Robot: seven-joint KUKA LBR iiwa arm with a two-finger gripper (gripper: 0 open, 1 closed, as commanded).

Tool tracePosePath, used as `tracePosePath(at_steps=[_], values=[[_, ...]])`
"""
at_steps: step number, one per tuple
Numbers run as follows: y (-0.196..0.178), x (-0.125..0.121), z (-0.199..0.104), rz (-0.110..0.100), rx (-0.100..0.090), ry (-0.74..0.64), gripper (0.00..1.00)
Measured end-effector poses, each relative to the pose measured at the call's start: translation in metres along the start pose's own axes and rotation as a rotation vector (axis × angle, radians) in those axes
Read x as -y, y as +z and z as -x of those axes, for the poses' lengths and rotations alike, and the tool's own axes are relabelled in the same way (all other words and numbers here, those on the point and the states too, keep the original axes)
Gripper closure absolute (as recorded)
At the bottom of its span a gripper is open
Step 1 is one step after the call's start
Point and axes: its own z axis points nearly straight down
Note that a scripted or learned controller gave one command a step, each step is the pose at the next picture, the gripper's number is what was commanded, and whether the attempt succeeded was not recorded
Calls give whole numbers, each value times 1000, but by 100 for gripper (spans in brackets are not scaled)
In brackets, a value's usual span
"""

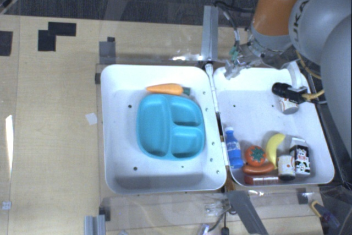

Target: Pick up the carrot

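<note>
The carrot (pixel 165 88) is orange with a green stub at its right end. It lies flat in the left bin (pixel 118 118), against the far edge of a blue divided plate (pixel 169 125). My gripper (pixel 235 62) hangs over the far left corner of the right bin (pixel 322 135), well to the right of the carrot and across the wall between the bins. Nothing shows in its grasp.
Along the right bin's near edge lie a blue bottle (pixel 233 147), a tomato (pixel 256 155), a banana (pixel 274 145), a red sausage-like piece (pixel 258 168), a small can (pixel 286 167) and a cow-print carton (pixel 300 159). The arm (pixel 313 14) fills the upper right.
</note>
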Motion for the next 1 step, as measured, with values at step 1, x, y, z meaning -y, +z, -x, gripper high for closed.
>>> tracePosePath(at_steps=[1], values=[[-11,-2,-1,6,2,-4,100]])
